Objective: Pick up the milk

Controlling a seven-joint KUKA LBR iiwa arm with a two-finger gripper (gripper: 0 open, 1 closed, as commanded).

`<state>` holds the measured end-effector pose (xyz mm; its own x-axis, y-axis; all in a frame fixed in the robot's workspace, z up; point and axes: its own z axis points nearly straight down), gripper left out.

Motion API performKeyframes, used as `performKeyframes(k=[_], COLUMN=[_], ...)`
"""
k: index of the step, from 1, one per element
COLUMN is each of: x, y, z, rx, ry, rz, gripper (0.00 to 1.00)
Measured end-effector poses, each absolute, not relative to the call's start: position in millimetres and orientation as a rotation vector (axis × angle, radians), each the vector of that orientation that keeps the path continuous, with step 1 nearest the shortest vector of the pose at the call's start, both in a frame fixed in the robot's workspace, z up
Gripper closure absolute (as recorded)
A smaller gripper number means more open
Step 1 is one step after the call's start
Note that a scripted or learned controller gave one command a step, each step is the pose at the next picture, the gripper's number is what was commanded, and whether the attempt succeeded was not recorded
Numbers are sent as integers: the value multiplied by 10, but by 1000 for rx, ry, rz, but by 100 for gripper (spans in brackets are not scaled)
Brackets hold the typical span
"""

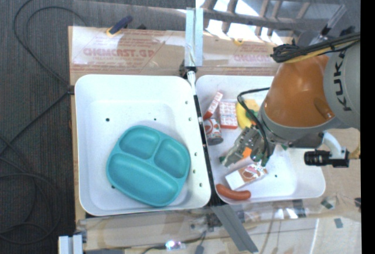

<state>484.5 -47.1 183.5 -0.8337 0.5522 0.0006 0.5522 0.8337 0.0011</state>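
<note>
Milk (246, 175) lying flat at right bin's (304, 188) front, just beside hotdog (232, 193). Gripper (249, 150) hovering just above it, open or closed: cannot tell. Best lowered straight over carton's narrow sides, clear of hotdog.

Camera spot: you've got one fixed cam up above the worktop (135, 50).
Facing: it looks down at a slant.
Range: far enough that you see both bins plus floor.
Arm side: reaches in from your right.
</note>
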Motion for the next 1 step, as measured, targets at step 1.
performKeyframes(k=[1], x=[4868], y=[-1003], z=[906], rx=[-517], ry=[-3105], rz=[-5], gripper=[100])
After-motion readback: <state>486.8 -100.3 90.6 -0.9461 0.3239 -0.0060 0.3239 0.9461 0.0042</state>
